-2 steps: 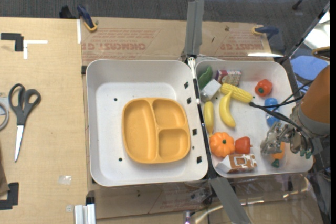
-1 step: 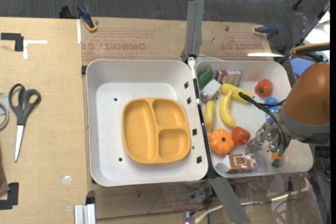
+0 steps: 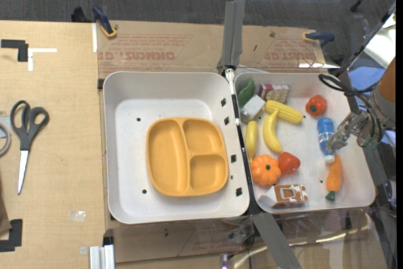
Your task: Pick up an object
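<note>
1. Two shallow white bins sit side by side on the bench; the left bin [image 3: 119, 154] holds a yellow divided plate [image 3: 187, 155] with three compartments, lying flat near its middle.
2. The right bin [image 3: 359, 189] holds a scatter of toy food; the arm [image 3: 387, 88] reaches in from the right, and its gripper [image 3: 343, 135] hangs over the right part of this bin.
3. The gripper sits just beside a blue bottle [image 3: 324, 134] that lies along the bin floor; whether it touches the bottle cannot be told, and nothing is seen between its tips.
4. How the gripper is set cannot be told from this view; its metal parts blur together at the tip.
5. Just below the bottle lies an orange carrot [image 3: 334, 175], pointing up toward the gripper; a red tomato [image 3: 316, 105] rests above the bottle, near the far wall.
6. In the middle of the bin a corn cob [image 3: 284, 111] lies at a slant; a banana [image 3: 271, 131] curves below it, and a second yellow piece [image 3: 251, 138] lies by the left wall.
7. An orange pumpkin [image 3: 265, 170] and a red pepper [image 3: 289, 162] sit touching near the front; a small carton [image 3: 289, 194] lies in front of them.
8. A white box [image 3: 252, 106] and a green item [image 3: 245, 89] sit in the far left corner.
9. Scissors [image 3: 26, 129] lie on the wooden bench well to the left of both bins.
</note>
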You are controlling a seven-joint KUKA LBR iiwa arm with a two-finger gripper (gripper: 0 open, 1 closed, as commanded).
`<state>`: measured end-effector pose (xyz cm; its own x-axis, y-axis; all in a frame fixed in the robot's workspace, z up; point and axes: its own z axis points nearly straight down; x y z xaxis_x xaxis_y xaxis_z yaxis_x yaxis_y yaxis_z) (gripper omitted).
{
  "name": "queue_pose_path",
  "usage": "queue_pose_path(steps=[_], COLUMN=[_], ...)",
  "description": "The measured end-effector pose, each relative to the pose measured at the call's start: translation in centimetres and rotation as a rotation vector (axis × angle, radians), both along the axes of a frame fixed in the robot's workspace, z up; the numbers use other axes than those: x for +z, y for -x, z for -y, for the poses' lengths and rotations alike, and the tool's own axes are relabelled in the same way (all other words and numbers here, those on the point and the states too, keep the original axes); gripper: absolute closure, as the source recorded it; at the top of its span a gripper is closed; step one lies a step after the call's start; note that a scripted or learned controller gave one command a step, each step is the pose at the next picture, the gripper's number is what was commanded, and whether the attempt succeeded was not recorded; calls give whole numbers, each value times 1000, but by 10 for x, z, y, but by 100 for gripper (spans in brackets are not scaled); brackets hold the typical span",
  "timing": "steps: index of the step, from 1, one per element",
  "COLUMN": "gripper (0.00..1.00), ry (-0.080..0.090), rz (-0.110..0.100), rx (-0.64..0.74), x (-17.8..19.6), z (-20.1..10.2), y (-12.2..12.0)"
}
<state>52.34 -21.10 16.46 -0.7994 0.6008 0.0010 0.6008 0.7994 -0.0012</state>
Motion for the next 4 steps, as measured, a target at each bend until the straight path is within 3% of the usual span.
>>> queue_pose_path(steps=[1,2,3,4], gripper=[100,100,100,100], ry=[-2,-1,1,-2], rz=[-1,-3,0,1], rx=[125,-229,-47,61], x=[-75,-76,55,-75], z=[11,-64,-10,10], y=[46,46,-48,-27])
